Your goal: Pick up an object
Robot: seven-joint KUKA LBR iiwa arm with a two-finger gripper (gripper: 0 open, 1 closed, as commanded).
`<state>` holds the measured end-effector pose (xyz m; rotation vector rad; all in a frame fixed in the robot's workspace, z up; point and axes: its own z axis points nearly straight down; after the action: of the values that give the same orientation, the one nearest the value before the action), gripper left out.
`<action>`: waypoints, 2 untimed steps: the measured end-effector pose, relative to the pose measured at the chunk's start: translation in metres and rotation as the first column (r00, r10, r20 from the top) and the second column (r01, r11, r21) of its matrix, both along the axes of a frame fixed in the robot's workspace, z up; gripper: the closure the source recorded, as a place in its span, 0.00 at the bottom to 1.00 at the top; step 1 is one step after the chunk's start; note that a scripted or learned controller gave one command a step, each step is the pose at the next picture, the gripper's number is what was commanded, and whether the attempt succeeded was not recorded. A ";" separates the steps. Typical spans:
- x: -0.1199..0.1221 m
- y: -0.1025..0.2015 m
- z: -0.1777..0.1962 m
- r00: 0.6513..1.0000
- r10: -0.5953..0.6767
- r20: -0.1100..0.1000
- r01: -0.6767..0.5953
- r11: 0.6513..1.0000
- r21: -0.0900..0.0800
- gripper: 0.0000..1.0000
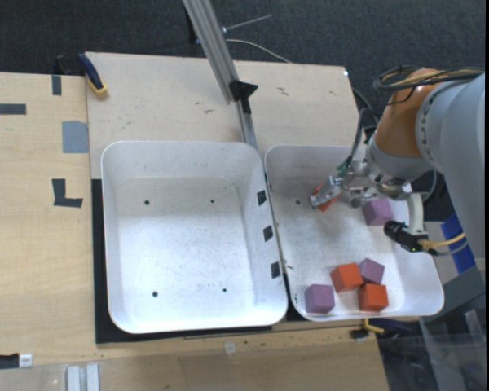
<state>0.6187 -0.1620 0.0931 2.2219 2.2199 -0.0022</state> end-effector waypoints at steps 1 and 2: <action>0.000 0.002 0.009 1.000 0.003 -0.001 -0.003 1.000 0.000 1.00; 0.000 0.002 0.009 1.000 0.003 -0.001 -0.003 1.000 0.000 0.00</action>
<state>0.6191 -0.1602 0.1024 2.2189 2.2234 -0.0033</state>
